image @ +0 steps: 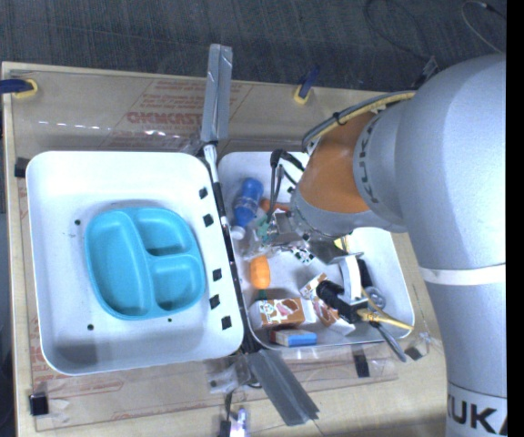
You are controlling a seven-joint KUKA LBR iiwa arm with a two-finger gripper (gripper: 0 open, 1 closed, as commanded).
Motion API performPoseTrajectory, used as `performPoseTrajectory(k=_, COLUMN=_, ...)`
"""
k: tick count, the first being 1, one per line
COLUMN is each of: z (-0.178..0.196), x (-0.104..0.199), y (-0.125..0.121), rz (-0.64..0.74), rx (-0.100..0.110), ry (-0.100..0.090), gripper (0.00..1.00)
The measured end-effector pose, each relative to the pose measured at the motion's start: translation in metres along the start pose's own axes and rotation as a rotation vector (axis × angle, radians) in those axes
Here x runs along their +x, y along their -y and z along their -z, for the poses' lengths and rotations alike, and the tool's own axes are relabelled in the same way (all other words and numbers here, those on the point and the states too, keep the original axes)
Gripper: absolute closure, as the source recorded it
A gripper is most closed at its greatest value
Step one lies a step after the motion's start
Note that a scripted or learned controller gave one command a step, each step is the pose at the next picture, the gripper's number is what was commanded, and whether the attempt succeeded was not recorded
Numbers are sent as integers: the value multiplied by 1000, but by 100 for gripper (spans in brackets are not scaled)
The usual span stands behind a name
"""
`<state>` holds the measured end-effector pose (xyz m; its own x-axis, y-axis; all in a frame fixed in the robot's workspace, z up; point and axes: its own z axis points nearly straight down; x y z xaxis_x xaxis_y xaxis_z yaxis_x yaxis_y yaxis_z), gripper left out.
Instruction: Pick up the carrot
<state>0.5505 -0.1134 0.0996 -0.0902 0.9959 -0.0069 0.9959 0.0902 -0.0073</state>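
Observation:
The carrot (259, 271) is a small orange piece lying on the floor of the right bin (391, 255), near that bin's left wall. My gripper (277, 235) hangs low over the bin just above and to the right of the carrot, below the orange wrist band. Nothing shows between the gripper and the carrot, and the carrot rests apart from it.
A blue bottle (246, 200) lies behind the carrot. A brown carton (280, 312) and a small blue block (296, 338) sit in front of it. The left bin (53, 185) holds a blue divided plate (144, 262). The arm covers the right bin's back.

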Motion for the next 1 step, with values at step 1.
performPoseTrajectory(k=1, z=90, x=81, y=58, rz=2, rx=1, ry=-8, gripper=100)
